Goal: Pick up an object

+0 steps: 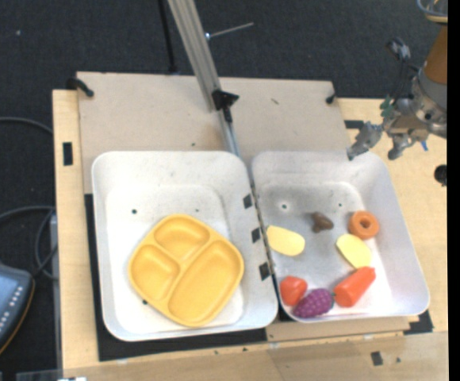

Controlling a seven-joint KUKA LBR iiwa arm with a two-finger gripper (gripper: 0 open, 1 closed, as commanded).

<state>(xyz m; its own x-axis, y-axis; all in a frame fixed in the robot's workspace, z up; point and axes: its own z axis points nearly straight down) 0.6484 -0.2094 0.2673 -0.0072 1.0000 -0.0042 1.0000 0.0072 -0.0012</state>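
Toy food sits low in the right bin while the tool hangs above that bin's far right corner.

Nearest the lens, along the front edge, there's the yellow divided plate lying flat in the left bin. Moving right across the divider: a pale yellow piece just inside the right bin, a red tomato-like piece below it, and a purple grape cluster touching the front wall. Next come a small brown lump mid-bin, an orange carrot, a second yellow piece just above it, and an orange ring. Over the tabletop at the far right, the tool's fingers look spread apart with nothing between them, well apart from every piece.
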